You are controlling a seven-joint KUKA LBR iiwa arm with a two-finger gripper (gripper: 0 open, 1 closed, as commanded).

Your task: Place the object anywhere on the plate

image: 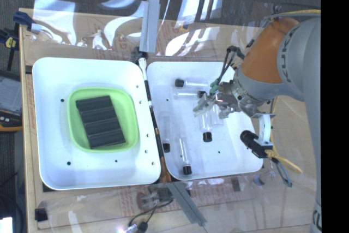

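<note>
A dark ribbed block lies flat on the green plate in the left bin. The end effector hovers over the right bin (near some clear tubes with black caps); its opening cannot be told.

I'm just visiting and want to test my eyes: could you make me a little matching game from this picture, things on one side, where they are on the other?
Things:
1. green plate
2. dark ridged block
3. gripper
4. orange band

Places:
A. above the right bin
B. on the arm, above the wrist
C. in the left bin
D. lying on the plate

Pairs: 1-C, 2-D, 3-A, 4-B
</note>
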